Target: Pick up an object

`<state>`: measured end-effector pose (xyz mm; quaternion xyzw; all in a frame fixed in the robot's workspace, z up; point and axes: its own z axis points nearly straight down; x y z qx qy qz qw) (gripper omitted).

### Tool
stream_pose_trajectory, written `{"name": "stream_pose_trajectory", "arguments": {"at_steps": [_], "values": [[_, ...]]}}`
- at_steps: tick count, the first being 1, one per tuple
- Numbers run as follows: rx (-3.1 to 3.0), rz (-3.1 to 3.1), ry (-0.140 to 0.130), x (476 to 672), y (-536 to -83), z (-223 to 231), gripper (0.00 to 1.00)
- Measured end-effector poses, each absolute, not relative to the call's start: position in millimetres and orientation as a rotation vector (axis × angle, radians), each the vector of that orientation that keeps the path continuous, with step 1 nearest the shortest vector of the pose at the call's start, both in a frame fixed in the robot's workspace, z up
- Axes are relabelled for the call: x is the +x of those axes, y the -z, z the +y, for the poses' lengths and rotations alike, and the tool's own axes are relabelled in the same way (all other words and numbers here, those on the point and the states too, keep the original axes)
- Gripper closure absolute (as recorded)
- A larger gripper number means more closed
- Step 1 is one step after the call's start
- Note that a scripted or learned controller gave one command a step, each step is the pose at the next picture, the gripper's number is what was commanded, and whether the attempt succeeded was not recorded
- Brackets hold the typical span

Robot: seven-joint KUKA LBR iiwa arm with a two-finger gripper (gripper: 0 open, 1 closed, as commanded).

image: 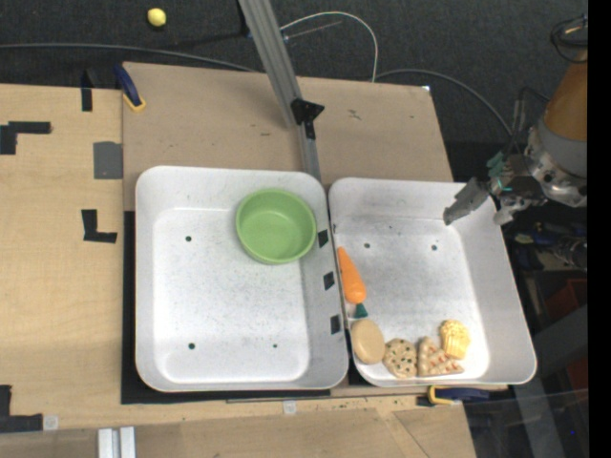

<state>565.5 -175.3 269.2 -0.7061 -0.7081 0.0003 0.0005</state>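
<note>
Toy foods lie well below-left of the claw, its state unclear; approach pending, needing descent toward them.

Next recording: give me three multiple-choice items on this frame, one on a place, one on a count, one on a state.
1. The round green plastic bowl sits in:
A. the left white bin
B. the right white bin
C. the bare bench

2. Shallow white bins on the bench:
A. one
B. two
C. three

3. The orange toy carrot:
A. stands in the bowl
B. hangs from the hand
C. lies on the right bin's floor

Answers:
1 A, it rests near the left bin's back right corner.
2 B, two sit side by side.
3 C, it lies by the right bin's left wall, apart from the hand.
</note>
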Motion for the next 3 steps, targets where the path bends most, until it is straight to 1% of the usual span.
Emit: {"name": "stream_pose_trajectory", "arguments": {"at_steps": [1, 2, 3], "values": [[-2.218, -2.224, -0.001, 565.5, -269, -175, 0.00], [-2.217, -2.220, -0.006, 561.7, -225, -175, 0.00], [-2.217, -2.219, -0.007, 563.9, -174, -184, 0.00]]}}
